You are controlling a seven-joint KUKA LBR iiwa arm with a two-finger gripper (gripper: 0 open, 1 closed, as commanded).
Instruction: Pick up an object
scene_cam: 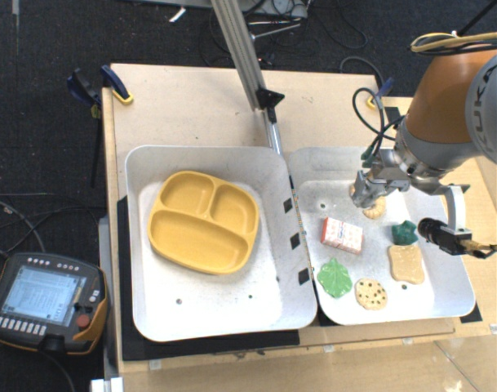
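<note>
In the right bin point(330, 166) lie a small pink-and-white box point(342, 235), a green leaf-shaped piece point(335, 278), a round chocolate-chip cookie point(370, 294), a tan slice of toast point(406, 264) and a small dark green piece point(404, 233). My gripper point(368, 194) hangs low over the bin's upper middle, right above a pale tan object point(374, 210) that peeks out beneath it. The gripper's body hides most of that object.
The left bin point(142, 243) holds a yellow divided plate point(204, 220). A metal pole point(241, 43) slants down to the seam between the bins. A teach pendant point(42, 300) lies off the bench at lower left. Cables trail along the arm at right.
</note>
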